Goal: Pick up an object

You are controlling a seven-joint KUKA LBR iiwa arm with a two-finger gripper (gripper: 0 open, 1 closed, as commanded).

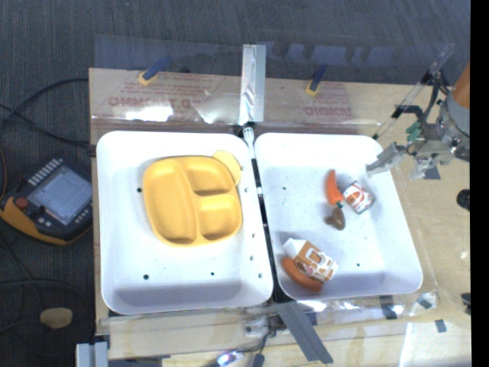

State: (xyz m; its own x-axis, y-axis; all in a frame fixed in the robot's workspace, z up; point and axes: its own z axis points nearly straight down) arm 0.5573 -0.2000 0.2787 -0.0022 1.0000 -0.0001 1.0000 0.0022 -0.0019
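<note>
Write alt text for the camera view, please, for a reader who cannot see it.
The gripper hovers at the right bin's upper right rim, holding nothing. That bin holds a carrot, a small can, a brown lump and a carton lying on an orange item. The left bin holds a yellow divided tray.

Wooden bench (pixel 443 228) under two white bins (pixel 122 281)

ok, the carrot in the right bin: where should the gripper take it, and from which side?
Probably mid-shaft on the carrot, coming straight down. It lies flat, long axis running roughly near-far in the camera view, so set the fingers across its narrow width. The small can sits against its right side lower down, so the upper half looks freer. The gripper is at the bin's right rim.
</note>
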